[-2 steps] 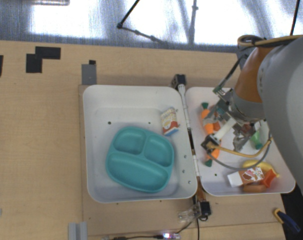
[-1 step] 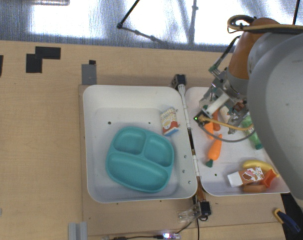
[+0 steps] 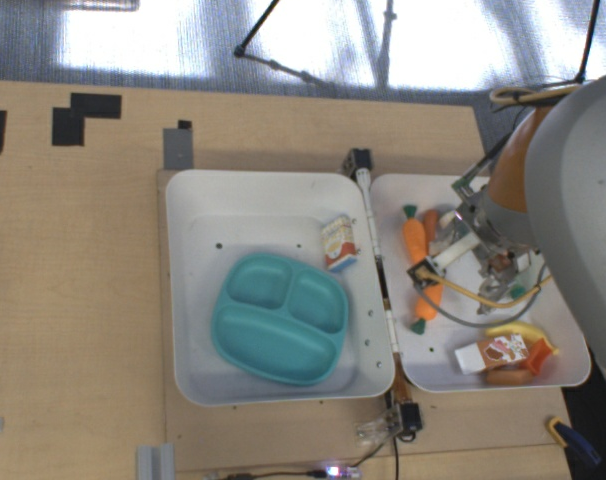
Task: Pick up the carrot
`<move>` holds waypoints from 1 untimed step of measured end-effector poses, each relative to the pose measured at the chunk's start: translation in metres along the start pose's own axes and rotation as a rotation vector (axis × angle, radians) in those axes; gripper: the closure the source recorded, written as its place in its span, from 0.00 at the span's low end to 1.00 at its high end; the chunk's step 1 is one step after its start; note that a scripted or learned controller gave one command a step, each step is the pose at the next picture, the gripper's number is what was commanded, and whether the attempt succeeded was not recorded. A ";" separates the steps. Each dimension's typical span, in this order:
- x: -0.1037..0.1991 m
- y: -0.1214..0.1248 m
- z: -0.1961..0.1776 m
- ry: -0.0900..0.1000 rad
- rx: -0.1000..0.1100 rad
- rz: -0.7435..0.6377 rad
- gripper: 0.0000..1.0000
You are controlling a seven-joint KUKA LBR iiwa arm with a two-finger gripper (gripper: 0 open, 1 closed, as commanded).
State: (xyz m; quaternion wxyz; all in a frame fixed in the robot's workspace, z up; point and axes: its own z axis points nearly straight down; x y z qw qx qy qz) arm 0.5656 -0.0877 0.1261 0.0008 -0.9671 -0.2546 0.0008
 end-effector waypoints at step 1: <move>0.043 -0.067 -0.058 0.002 -0.001 -0.077 0.00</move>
